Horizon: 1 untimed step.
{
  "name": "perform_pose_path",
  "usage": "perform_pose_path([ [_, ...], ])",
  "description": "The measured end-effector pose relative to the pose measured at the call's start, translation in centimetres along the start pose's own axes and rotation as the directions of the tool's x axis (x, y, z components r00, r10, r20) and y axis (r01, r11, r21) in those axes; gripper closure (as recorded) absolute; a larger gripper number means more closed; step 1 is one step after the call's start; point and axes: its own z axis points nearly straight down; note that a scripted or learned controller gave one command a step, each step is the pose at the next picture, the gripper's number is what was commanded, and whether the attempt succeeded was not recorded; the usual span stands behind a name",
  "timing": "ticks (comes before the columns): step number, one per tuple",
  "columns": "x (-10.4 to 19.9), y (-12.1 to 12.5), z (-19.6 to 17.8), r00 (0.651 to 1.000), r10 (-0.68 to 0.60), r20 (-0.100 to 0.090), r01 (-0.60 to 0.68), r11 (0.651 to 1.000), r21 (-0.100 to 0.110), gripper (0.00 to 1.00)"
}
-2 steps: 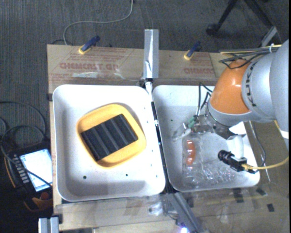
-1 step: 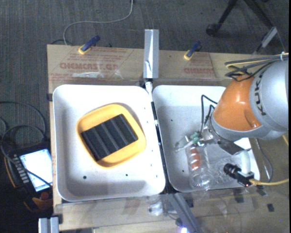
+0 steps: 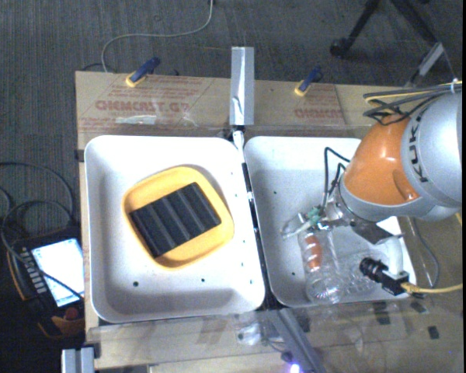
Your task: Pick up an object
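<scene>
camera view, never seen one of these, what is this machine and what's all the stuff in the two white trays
This is one picture from a camera fixed above a bench, looking down at a slant. The big grey and orange shape on the right is a robot arm reaching in from that side. Its job is to pick up an object.

On the bench sit two shallow white bins. The left bin holds a yellow dish with a dark ribbed insert, lying flat near the middle. In the right bin, the arm's grasping end hangs over a clear plastic bottle lying on the bin floor. The arm's own body hides the tip, so whether anything is gripped cannot be told from here.

The brown board behind the bins is held down with blue and yellow clamps.
</scene>
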Motion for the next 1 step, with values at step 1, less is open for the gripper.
perform_pose_path([
  [1,3.31,6.79,-7.41,1.000,-0.016,-0.022,0.017,0.998,0.054,1.00],
])
